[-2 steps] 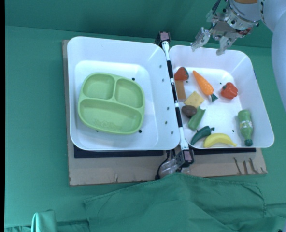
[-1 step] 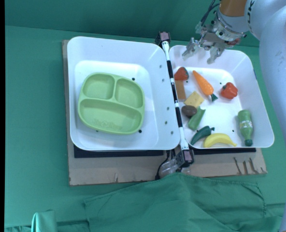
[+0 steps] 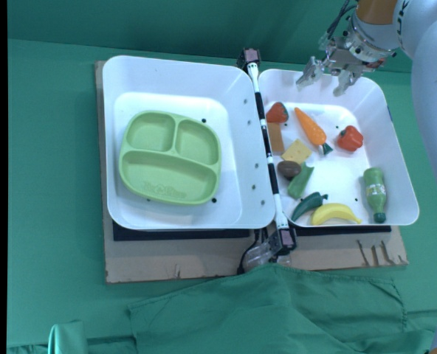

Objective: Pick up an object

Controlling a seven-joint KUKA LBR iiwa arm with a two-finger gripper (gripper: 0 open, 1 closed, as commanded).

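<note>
a green-covered bench (image 3: 49, 198) bears a cardboard sheet (image 3: 174, 260) under two white bins (image 3: 233, 124).

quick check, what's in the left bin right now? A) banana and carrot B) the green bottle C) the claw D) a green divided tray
D: the green divided tray sits alone in the left bin, while the banana, carrot and green bottle lie in the right bin, and the claw, fingers apart, hovers above that bin's far edge.
</note>
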